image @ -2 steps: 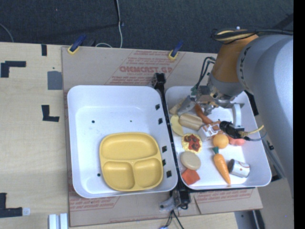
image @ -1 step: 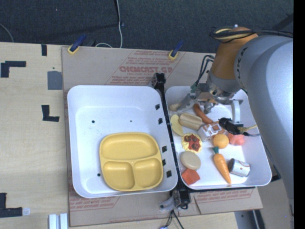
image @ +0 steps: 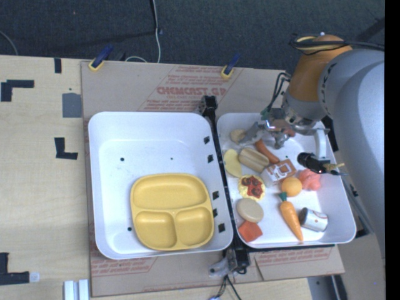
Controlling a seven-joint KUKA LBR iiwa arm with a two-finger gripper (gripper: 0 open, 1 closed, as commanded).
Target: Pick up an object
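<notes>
The arm (image: pixel 350 99) comes in from the right, and the gripper (image: pixel 273 132) is low over the far end of the right bin (image: pixel 340 195). I can't tell from this angle whether it's open or closed, and nothing is visibly held in it.

All the pickable stuff is in that right bin:
- A sausage (image: pixel 265 150) sits just near of the gripper, with a bun (image: pixel 253 160) right beside it on the left.
- A beige bit (image: pixel 237 134) is at the far left corner, and a yellow slice (image: pixel 232 163) leans by the left wall.
- Mid-bin there's a pizza (image: pixel 252 186), a small box (image: pixel 280 169), an orange (image: pixel 290 186) and a pink lump (image: pixel 310 180) to the right of it.
- Near end: a cookie (image: pixel 250 210), a red chunk (image: pixel 250 231), a carrot (image: pixel 290 219) lying lengthwise, and a can (image: pixel 314 220) on its side by the carrot.

The left bin (image: pixel 119 142) just has a yellow tray (image: pixel 172 210) with three compartments, sitting toward its near right side.
</notes>
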